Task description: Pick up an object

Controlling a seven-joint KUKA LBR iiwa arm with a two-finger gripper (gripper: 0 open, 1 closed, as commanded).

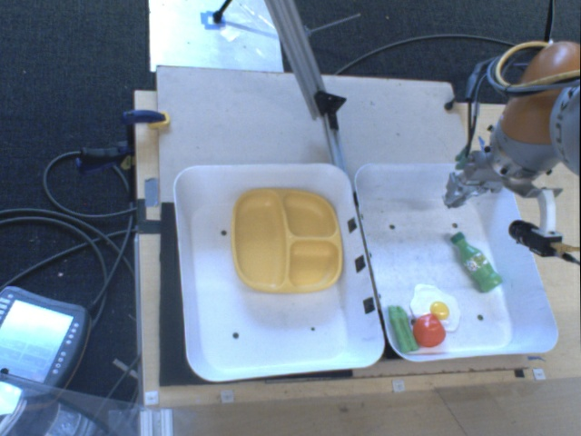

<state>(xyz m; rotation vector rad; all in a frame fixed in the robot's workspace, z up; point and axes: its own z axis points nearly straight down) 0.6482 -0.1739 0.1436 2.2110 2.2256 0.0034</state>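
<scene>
The gripper of the grey arm hangs over the far part of the right-hand shallow white bin, its dark tips pointing down and nothing visible between them; whether it is released or clenched cannot be told from this slanted overhead view. At far left, a grey handheld control pendant lies on the dark floor beside black cables. On the bench, the left-hand white bin holds a yellow plastic divided plate, lying flat near its middle. In the right-hand bin, a small green block, a red toy tomato and a toy fried egg cluster touching at the near edge. A green toy bottle lies on its side just right of them, below the gripper and apart from it.
</scene>
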